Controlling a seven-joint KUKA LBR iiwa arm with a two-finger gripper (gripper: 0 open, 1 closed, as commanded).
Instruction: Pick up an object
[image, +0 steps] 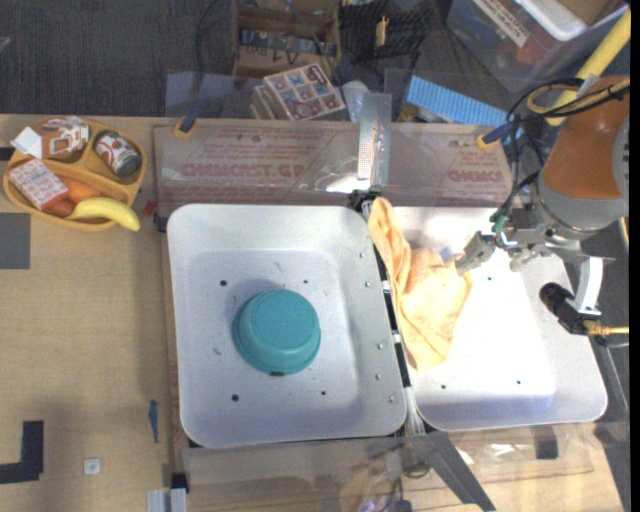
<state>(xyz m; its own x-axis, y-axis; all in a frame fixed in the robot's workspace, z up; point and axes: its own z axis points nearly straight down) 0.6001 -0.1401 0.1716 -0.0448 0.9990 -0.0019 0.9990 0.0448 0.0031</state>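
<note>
Left bin (190, 300): a teal bowl (277, 331) is seen upside down near the middle of the floor, well apart from the hand.

Right bin (520, 370): a yellow-orange cloth (425, 300) is draped over the divider edge between the two bins – its upper end rises at the rear corner, and the rest is spread across the left part of this bin's floor.

Hand (478, 252): it is held over the rear of the right bin, with one grey finger (472, 255) slanted down toward the cloth. The tip lies just beside the cloth's upper right edge; contact cannot be judged from this angle.

Hand state: whether the jaws are apart or together cannot be told – the wrist hides the second finger. Nothing is seen between them.

Arm (585, 160): the grey body with its orange band reaches in from the right, with black cables looped above it.

Counter (80, 330): a yellow tray (20, 195) at the far left holds a banana (107, 211) and other toy food items.
</note>
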